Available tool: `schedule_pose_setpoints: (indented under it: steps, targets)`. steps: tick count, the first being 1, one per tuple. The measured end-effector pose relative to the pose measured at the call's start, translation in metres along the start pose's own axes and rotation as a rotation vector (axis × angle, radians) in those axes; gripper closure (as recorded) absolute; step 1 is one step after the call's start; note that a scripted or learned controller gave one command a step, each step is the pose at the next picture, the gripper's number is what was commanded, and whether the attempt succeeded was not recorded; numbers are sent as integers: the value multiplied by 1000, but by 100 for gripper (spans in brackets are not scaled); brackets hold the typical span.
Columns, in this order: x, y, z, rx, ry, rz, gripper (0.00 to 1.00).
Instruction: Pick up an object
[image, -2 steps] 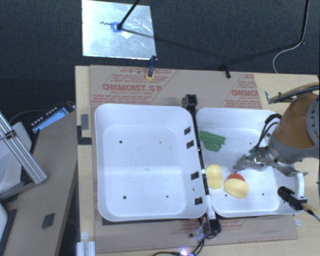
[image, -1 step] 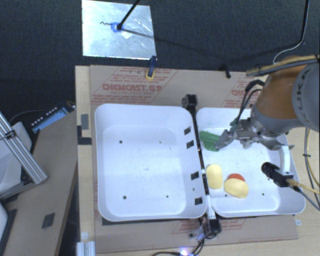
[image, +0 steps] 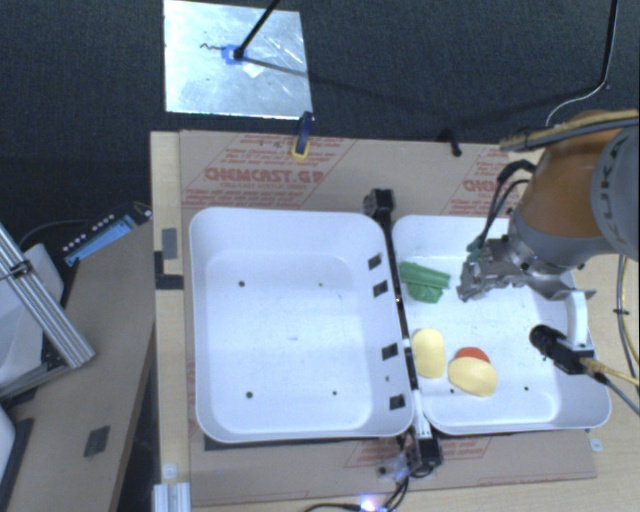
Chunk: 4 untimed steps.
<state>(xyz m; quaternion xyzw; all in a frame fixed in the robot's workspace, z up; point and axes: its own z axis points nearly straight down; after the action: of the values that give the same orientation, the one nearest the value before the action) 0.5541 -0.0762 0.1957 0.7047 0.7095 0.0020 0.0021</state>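
A green object is lying in the right bin near its left wall, with the gripper hovering just beside it to the right, nothing showing between its fingers; whether they are spread or pressed together I cannot tell. Nearer the front, a pale yellow piece, a yellow lemon-like piece and a red piece are sitting together, beside the left bin

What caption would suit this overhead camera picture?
Robot hand hovers in the right bin beside a green object, with two yellow pieces nearby.
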Motion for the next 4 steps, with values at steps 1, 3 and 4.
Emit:
schedule_pose_setpoints:
  steps: [1, 3, 4]
  targets:
    - [83, 35, -98, -8, 3, -7, 100]
    - [152, -66, -328, -6, 4, -1, 100]
    - [88, -53, -309, 3, -1, 11, 100]
